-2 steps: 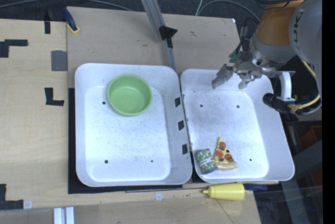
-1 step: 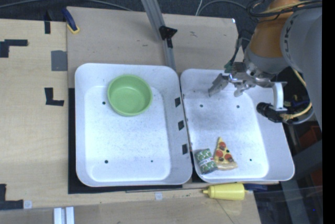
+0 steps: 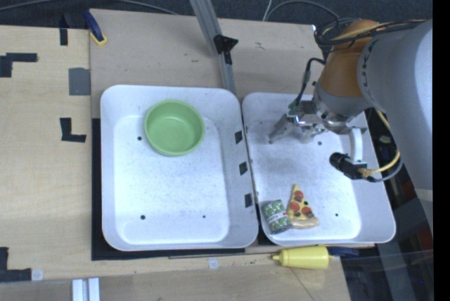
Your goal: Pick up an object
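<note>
My gripper (image 3: 290, 136) hangs over the upper part of the right bin (image 3: 351, 222), open, with nothing between its fingers. A toy pizza slice (image 3: 302, 207) lies near that bin's front edge. A small green packet (image 3: 275, 215) lies right beside the slice, on its left. Both sit well below the gripper in the view and apart from it. A green bowl (image 3: 174, 127) stands upright in the upper part of the left bin (image 3: 119, 215).
A yellow bottle (image 3: 304, 257) lies on its side on the bench just in front of the right bin. A slanted metal pole (image 3: 204, 8) rises behind the bins. Cables (image 3: 365, 166) hang off the wrist over the right bin's right side.
</note>
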`<state>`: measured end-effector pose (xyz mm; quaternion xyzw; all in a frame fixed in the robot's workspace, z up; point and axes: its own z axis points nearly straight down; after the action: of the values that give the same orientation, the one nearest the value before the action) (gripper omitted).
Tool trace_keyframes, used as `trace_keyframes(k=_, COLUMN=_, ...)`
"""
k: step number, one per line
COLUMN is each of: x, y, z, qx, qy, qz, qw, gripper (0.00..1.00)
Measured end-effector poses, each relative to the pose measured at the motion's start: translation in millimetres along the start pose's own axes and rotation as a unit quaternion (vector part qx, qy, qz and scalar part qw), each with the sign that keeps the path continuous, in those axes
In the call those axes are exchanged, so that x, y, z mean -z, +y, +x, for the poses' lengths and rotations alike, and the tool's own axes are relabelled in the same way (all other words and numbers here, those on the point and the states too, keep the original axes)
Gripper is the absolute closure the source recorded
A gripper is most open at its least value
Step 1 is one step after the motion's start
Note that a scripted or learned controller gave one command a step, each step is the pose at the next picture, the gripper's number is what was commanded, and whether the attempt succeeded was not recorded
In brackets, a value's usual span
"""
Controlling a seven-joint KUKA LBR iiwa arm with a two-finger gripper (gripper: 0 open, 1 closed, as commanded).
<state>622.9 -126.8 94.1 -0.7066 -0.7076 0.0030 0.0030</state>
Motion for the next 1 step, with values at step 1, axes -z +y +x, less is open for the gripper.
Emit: trace_keyframes(k=1, x=14.2, y=1.9, z=0.9, qx=0.001, qy=0.000, qz=-0.003, qw=1.0000, gripper=1.00)
